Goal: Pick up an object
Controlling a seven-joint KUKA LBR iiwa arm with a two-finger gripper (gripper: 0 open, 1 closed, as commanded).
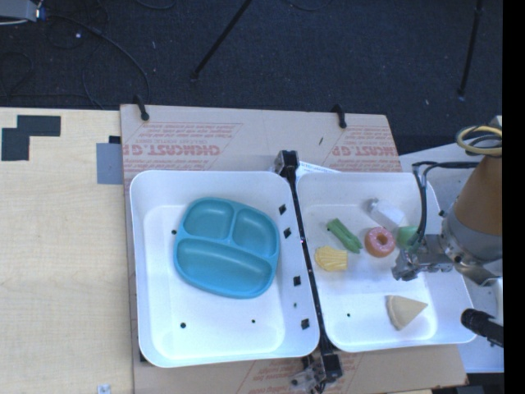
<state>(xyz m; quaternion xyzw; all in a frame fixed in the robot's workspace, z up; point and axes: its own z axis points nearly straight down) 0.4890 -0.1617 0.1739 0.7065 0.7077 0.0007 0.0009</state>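
Where fingers hover, doughnut lies beside (untouched).

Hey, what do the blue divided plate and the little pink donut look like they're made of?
The blue divided plate looks like moulded plastic: one even colour, rounded compartment ridges, a soft matte sheen. The pink donut seems to be a toy, probably plastic or rubber, judging by its flat, uniform pink and tan ring; the view is too coarse to tell which.
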